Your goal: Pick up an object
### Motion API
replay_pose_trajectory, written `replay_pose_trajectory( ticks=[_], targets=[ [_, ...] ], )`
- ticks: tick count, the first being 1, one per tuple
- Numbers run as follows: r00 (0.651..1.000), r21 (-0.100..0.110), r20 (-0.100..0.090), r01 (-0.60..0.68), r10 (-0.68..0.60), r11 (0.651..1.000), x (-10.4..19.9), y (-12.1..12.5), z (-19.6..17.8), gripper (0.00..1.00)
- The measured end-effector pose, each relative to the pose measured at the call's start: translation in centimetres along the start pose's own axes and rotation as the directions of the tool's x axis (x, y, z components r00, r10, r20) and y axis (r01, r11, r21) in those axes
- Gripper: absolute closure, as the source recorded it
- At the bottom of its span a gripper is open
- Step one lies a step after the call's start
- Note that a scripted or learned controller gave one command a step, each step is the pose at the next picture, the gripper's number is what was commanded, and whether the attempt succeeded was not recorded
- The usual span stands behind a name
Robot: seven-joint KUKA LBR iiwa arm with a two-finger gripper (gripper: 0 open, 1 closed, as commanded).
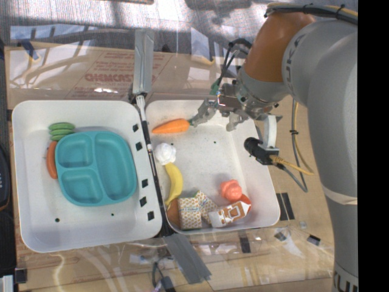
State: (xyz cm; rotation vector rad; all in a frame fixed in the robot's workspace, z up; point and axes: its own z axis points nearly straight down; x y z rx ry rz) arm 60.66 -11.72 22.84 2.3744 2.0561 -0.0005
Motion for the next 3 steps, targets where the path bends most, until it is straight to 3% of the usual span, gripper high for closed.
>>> replay_pose_trajectory(
  ticks=[1,2,3],
  targets=[
    [1.000,0.008,0.000,0.015,-0.015,1.000,0.8,3.5,9.1,0.00],
    [1.000,0.008,-0.001,0.004,-0.004,1.000,2.2,4.7,13.7,0.00],
    [0.986,0.007,0.000,-0.164,0.164,0.986,-2.2,2.0,13.7,0.00]
  ],
)
